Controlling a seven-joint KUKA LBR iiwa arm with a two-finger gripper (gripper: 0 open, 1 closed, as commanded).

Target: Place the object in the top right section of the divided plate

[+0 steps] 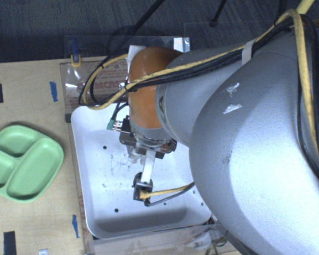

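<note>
Over the white bin [105, 176] we see the gripper [147, 147] pointing down, but we cannot tell whether it is parted or closed. Left of the bin, the green divided plate [57, 155] rests on the bench [22, 80].

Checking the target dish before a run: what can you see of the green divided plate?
The green divided plate is pale green, seemingly smooth plastic, with rounded corners and three compartments: two small, one long. It lies flat, turned askew, on the wooden bench left of the white bin, apart from it; only the bench touches it.
</note>
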